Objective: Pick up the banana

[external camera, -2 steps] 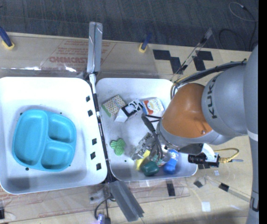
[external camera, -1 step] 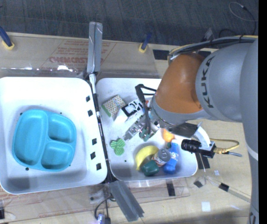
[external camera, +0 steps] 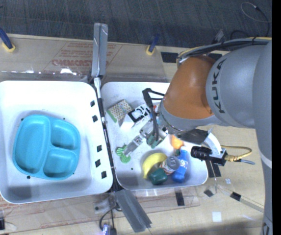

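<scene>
I see the banana [external camera: 152,162] in the right bin [external camera: 130,177], near edge, crowded by a dark green piece [external camera: 158,178], can [external camera: 169,164], blue bottle [external camera: 180,169], gripper [external camera: 152,137] above it, grip state unclear to me

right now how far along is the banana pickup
Done: the arm has reached over the right bin, with the gripper low among the clutter. In hand: nothing visibly; the banana lies on the bin floor, just below the gripper, beside a green object and a can. Left: get onto the banana, close on it, and lift it.
</scene>
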`<action>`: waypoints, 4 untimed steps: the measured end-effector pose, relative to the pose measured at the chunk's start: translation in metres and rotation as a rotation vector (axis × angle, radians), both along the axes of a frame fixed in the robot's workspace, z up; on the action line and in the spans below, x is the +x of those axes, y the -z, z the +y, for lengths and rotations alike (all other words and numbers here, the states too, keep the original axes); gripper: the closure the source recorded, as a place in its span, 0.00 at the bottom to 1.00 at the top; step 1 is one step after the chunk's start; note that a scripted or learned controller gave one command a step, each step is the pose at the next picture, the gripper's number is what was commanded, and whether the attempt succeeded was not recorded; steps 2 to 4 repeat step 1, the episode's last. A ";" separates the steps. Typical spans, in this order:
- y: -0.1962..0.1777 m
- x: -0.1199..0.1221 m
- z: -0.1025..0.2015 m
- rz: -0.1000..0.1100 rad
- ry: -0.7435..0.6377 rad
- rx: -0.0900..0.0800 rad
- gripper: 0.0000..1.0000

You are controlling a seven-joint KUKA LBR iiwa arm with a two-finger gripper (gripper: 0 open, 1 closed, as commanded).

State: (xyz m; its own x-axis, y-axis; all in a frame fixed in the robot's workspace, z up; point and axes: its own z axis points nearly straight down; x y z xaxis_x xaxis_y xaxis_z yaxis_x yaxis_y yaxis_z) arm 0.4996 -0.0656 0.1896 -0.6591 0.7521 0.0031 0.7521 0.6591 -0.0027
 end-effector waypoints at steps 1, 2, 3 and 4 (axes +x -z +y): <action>0.101 -0.024 -0.053 0.002 -0.175 0.002 0.00; 0.101 -0.024 -0.053 0.002 -0.175 0.002 0.00; 0.101 -0.024 -0.053 0.002 -0.175 0.002 0.00; 0.101 -0.024 -0.053 0.002 -0.175 0.002 0.00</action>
